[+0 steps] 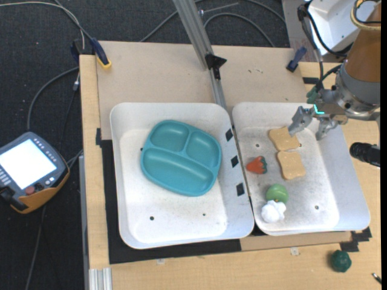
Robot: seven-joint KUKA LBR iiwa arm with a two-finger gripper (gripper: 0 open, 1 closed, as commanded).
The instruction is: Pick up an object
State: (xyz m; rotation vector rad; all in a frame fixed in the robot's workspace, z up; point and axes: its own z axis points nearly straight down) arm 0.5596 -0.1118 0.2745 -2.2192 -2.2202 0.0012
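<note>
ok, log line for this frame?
gripper open over right bin | nearest: bread | nothing held | plate in left bin

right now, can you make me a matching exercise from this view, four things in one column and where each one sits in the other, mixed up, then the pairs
Things:
1. teal divided plate
2. red pepper toy
3. white round toy
4. dark green ball

Places:
A. on the bench, outside both bins
B. right bin, near its front edge
C. left bin
D. right bin, by its left wall

Pairs: 1-C, 2-D, 3-B, 4-A
</note>
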